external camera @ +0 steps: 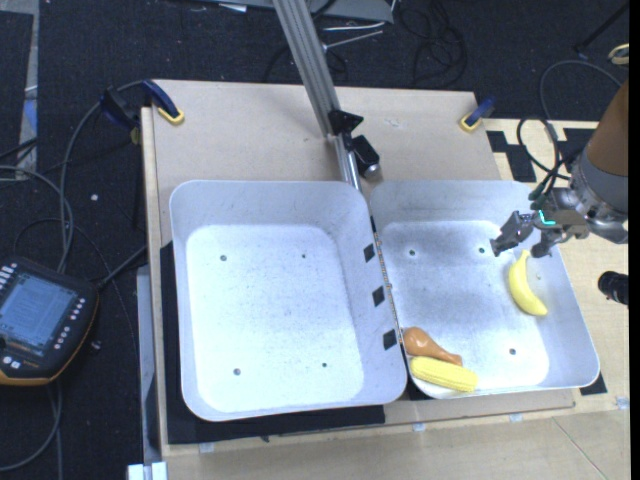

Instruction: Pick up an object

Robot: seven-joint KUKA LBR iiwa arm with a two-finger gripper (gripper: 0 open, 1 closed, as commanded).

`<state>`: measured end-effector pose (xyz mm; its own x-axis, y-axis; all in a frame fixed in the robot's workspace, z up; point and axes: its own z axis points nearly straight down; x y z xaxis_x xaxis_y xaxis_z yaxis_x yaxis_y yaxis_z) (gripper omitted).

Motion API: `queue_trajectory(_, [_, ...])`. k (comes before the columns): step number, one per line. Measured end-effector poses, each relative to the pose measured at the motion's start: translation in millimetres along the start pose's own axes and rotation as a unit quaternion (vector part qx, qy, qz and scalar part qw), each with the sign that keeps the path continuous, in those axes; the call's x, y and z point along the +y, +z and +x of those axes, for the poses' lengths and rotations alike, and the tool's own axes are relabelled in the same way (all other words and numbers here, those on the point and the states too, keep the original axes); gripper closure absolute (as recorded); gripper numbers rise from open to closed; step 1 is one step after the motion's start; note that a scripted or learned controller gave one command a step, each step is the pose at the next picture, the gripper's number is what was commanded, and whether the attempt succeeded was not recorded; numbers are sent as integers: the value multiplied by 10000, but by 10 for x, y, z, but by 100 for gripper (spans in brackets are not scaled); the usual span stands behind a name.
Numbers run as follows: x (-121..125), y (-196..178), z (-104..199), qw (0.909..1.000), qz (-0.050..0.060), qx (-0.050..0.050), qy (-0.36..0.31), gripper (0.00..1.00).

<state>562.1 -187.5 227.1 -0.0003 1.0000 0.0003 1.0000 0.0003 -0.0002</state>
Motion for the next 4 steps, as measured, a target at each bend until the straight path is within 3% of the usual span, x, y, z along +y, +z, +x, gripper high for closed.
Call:
queue_trajectory(1, [0,0,0,10000,0,0,0,0])
queue_trajectory(3, [45,1220,18,10000,25,5,0,0])
queue_trajectory(4, [43,1323,21,10000,4,0,0,0])
